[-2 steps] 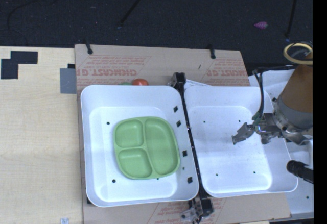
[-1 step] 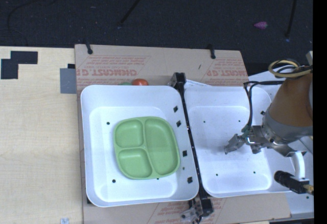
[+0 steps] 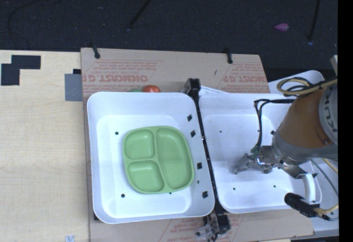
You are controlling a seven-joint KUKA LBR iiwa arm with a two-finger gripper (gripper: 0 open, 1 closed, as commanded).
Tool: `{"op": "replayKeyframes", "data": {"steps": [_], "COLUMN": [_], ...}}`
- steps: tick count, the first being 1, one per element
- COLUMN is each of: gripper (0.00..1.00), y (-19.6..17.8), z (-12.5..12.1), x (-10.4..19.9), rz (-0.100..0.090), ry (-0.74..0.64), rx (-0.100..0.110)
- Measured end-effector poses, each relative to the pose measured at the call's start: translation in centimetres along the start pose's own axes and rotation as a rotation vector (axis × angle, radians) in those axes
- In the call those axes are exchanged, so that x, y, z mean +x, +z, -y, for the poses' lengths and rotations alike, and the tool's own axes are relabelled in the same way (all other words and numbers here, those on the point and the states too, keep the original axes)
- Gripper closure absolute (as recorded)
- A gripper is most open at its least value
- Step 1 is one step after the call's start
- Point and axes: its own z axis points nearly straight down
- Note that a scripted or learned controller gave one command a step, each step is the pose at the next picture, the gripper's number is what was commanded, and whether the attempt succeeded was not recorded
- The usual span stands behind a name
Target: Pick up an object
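Note:
A light green plate (image 3: 158,159) with three compartments lies flat in the middle of the left bin (image 3: 105,125). My gripper (image 3: 249,163) hangs low over the floor of the right bin (image 3: 231,125), left of that bin's centre and well apart from the plate. The grey and orange arm reaches to it from the right. No object shows at the gripper.
A small red-orange thing (image 3: 151,89) and a bit of green (image 3: 135,90) peek out behind the left bin's far rim, on the cardboard sheet (image 3: 165,67). A black divider (image 3: 201,147) runs between the two bins. Pale wooden bench lies to the left.

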Motion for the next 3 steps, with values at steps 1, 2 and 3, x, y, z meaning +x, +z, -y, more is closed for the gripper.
{"op": "replayKeyframes", "data": {"steps": [1, 2, 3], "gripper": [1.00, 1.00, 1.00], "y": [-1.2, -5.9, -12.2], "z": [0.0, -0.2, -0.2], "x": [-0.1, -1.1, -1.4], "rz": [0.000, 0.003, 0.004], "ry": [0.006, 0.006, -0.001], "rx": [-0.001, -0.006, -0.010]}}
